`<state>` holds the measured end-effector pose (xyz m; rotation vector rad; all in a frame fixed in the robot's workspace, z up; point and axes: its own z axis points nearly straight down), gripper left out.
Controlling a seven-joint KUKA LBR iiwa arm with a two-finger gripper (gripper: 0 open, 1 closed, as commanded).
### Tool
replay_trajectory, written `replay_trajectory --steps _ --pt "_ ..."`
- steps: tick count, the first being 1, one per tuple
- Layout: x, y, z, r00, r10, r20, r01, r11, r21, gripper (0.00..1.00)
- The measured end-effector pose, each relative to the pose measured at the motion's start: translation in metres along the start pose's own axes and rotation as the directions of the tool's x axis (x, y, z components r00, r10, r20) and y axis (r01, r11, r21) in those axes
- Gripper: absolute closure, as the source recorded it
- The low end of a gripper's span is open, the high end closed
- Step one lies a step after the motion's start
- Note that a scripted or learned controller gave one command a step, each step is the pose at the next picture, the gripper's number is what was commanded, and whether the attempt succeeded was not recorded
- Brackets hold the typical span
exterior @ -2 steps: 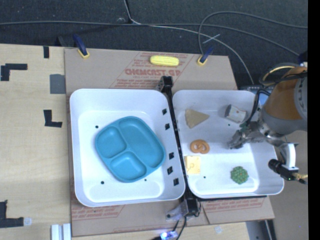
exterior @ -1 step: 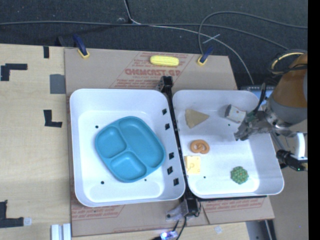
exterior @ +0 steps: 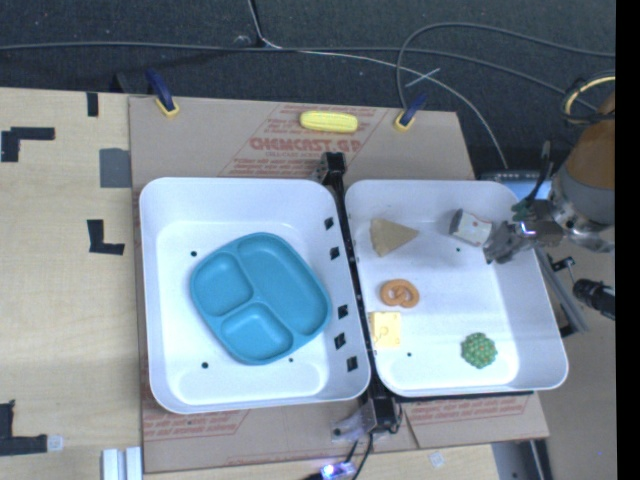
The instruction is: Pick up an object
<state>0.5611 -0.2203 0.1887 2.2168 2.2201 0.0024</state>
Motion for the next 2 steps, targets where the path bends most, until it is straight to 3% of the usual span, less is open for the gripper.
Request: replay_trajectory --steps 1,2 --pt "-0.003 0.0 -0.064 1.0 0.0 0.001 0.0 1.0 -0.002 1.0" --pt "0.046 -0.001 -0.063 1.0 -0.004 -0.003 0.004 1.0 0.004 1.0"
